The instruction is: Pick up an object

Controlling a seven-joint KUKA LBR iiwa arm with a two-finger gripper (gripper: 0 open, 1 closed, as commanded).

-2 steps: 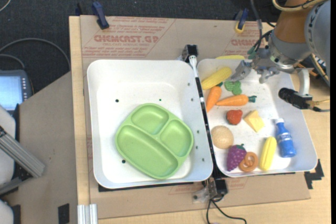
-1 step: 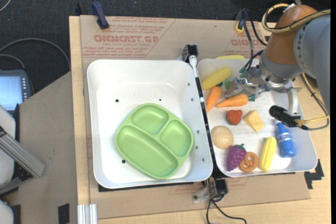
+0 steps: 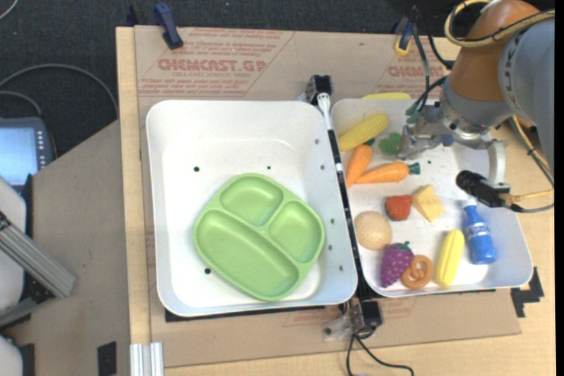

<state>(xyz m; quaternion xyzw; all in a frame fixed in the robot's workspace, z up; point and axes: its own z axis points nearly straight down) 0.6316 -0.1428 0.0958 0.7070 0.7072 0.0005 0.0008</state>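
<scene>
Toy carrot lying on its side in the right bin, in that bin's upper left part, with its pointed end toward the divider between the bins and its green leafy end toward the arm. The pincer hangs just behind the leafy end. From this slanted overhead view its lower end merges with the grey wrist and cabling, so it cannot be told whether it is released or clenched.

A second, shorter carrot lies just beside the first, nearer the divider. Behind them lie a yellow banana-like piece and a small green piece whose kind is hard to make out. A thin yellow object at the far rim is partly hidden by the bin wall.

Toward the near side lie a red piece, a yellow cheese wedge, a pale round piece, purple grapes, an orange ring-shaped piece touching the grapes, a yellow corn cob and a blue bottle.

The left bin holds a green three-compartment plate, set toward its near side. Both bins rest on a counter covered with printed cardboard. The arm is cut off by the right edge of the view.
</scene>
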